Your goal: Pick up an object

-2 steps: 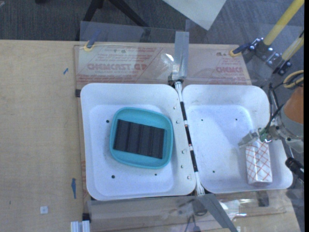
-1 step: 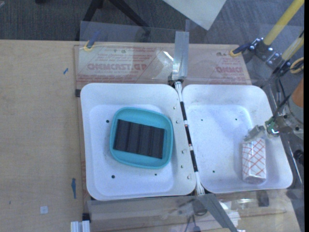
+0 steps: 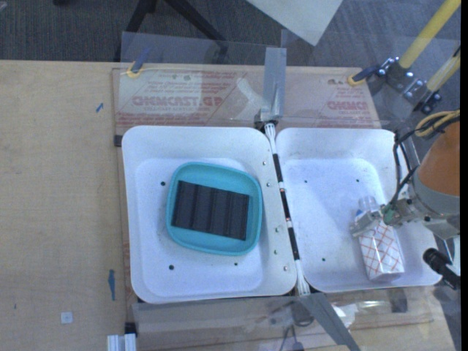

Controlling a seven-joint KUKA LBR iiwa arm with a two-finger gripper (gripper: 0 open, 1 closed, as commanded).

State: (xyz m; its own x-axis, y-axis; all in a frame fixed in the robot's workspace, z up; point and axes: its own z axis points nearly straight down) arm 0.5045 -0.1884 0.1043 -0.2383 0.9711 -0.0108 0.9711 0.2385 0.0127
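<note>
A small white carton with a red criss-cross pattern [image 3: 384,254] lies flat in the right bin [image 3: 329,152], near its front right corner. My gripper [image 3: 369,216] reaches in from the right and sits low at the carton's far end, touching or just above it. The arm's orange band [image 3: 444,168] shows at the right edge. In the left bin [image 3: 142,159] rests a teal plastic tray [image 3: 175,229] with a dark ridged block [image 3: 210,209] inside it.
The two bins meet at a hinged seam [image 3: 284,210] in the middle. A clear sheet with red lettering [image 3: 183,101] lies behind the bins. Yellow-handled clamps [image 3: 409,57] stand at the back right. Bare wooden bench [image 3: 58,196] spreads to the left.
</note>
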